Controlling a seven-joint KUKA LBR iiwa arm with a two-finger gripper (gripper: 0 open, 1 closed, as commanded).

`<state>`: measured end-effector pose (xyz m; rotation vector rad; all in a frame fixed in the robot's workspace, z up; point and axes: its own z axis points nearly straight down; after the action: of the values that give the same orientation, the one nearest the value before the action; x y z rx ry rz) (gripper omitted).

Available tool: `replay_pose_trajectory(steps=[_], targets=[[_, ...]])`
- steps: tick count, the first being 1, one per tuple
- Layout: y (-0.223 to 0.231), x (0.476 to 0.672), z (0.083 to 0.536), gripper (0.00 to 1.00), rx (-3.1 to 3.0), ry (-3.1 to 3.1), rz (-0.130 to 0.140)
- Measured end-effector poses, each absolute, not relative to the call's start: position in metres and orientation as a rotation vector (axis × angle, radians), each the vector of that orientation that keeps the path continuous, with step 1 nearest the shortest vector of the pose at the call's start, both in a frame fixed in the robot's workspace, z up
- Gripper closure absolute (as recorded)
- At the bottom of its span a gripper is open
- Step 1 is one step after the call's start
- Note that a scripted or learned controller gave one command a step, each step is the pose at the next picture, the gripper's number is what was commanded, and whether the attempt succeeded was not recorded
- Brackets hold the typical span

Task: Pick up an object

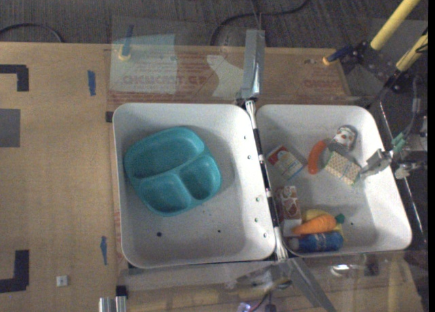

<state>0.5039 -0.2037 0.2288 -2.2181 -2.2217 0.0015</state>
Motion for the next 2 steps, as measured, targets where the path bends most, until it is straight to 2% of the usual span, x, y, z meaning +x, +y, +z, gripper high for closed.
replay_pose_trajectory(steps=[1, 2], targets=[[-0.192, 0.621, 0.159, 0.00, -2.293, -2.149, 0.001], [-0.196, 0.629, 0.105, 0.00, -2.264, -2.203, -0.016]])
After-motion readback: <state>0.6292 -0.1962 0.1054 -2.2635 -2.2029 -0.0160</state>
